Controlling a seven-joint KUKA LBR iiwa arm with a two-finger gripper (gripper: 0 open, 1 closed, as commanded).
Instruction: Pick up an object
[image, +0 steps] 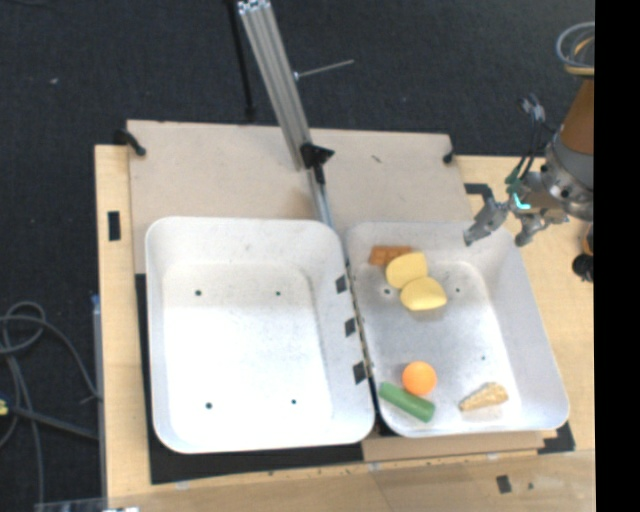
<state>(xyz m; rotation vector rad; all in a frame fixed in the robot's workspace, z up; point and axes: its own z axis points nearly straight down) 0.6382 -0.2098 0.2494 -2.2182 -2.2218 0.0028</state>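
Note:
The right bin (520, 330) holds two pale yellow rounded pieces (414, 282), an orange-brown flat piece (385, 255) behind them, an orange ball (419, 378), a green cylinder (406, 402) and a tan wedge (484, 397). My gripper (505, 226) hovers over the bin's far right corner, its two fingers spread apart with nothing between them. It stands well to the right of the yellow pieces and touches none of the objects.
The left bin (250, 330) lies beside the right one. A slanted metal post (285, 95) rises behind the bins, ending near their shared far edge. Cables lie on the floor at the left (30, 370).

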